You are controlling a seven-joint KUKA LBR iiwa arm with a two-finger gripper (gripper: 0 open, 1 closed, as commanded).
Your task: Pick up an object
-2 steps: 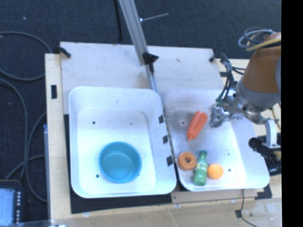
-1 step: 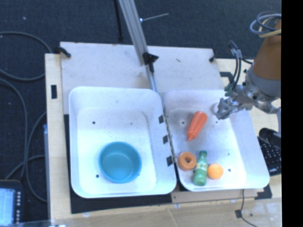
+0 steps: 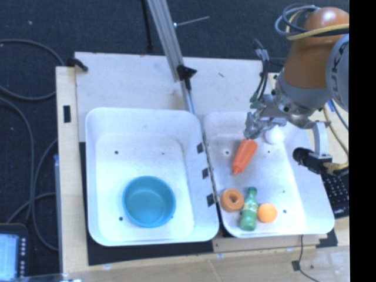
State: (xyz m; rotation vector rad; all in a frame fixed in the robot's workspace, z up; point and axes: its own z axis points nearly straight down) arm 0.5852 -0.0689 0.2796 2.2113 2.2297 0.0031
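Gripper (image 3: 257,128) is hanging over the right bin (image 3: 305,216), directly above the carrot's (image 3: 243,155) upper end, beside a white ball (image 3: 274,136); finger state: cannot tell. Carrot is lying slanted mid-bin, unheld. Risk: the tapered end is likely slipping sideways under pinch, or the ball is getting nudged. Donut (image 3: 232,199), green bottle (image 3: 249,209) and orange ball (image 3: 267,212) are crowding the near wall. Left bin (image 3: 100,128) is holding a blue bowl (image 3: 149,201). Open room is lying around the carrot's middle.

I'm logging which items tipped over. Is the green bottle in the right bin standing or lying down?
Lying down. The green bottle rests on its side on the right bin floor, between the orange ring and the orange ball.
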